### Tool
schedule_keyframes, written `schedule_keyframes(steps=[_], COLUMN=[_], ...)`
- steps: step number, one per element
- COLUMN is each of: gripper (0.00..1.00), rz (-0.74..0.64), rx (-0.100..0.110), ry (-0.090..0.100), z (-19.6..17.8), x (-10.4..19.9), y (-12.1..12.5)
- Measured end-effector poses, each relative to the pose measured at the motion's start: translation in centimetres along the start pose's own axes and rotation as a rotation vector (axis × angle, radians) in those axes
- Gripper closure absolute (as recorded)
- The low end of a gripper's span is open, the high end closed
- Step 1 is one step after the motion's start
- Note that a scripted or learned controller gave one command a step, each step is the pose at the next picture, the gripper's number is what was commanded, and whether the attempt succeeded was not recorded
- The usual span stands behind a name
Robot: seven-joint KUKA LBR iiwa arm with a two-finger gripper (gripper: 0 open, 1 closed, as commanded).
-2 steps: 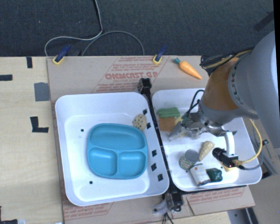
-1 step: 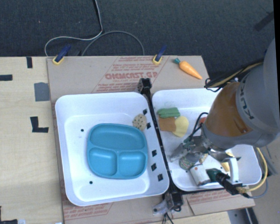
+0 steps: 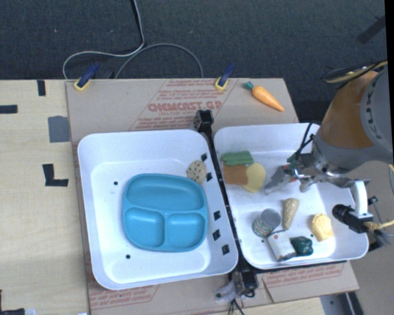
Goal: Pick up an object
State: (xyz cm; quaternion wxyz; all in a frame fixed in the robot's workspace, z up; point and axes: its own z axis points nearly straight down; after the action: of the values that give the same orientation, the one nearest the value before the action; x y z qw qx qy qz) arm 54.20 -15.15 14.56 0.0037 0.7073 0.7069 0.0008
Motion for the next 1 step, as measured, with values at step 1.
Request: schedule_keyframes(steps=[1], gripper=[0.0], rz=[-0.001], rx=[0.002], ry=[0.001], z=[6.19], x=[3.61], y=[-5.06])
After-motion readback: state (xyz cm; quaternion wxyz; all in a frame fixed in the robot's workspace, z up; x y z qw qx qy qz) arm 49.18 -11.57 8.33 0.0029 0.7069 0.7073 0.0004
